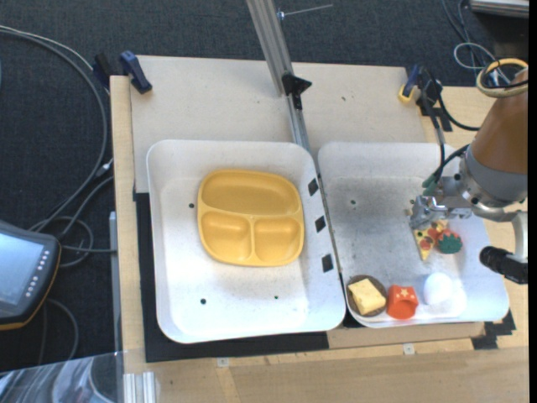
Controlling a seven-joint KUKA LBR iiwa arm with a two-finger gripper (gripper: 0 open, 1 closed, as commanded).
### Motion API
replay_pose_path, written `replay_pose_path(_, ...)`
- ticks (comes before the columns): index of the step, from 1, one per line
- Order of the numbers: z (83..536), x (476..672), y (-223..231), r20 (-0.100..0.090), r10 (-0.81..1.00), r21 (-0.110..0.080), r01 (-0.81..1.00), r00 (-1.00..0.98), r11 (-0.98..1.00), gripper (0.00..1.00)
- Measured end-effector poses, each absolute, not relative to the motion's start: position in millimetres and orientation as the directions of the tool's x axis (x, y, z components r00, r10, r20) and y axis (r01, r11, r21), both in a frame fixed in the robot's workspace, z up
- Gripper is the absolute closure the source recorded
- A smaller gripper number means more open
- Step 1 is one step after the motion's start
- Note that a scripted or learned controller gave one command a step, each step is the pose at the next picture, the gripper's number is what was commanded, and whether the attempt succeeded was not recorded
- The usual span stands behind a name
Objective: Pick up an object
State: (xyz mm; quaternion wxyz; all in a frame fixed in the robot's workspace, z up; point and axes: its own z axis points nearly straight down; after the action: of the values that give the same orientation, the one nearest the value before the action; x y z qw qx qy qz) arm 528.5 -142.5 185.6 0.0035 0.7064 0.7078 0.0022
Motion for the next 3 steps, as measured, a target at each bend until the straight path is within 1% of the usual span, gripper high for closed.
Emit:
replay_pose_path(1,250,530.4,-141,-0.002,1.000,0.009,1.000,-0.003,0.003,1.00)
replay_pose_path(2,264,531.4,-141,-0.001,1.000,0.004,1.000,-0.002,0.002,1.00)
replay_pose_path(3,267,533.7,-87,0.003,1.000,0.000,1.000,-0.007,0.007,1.00)
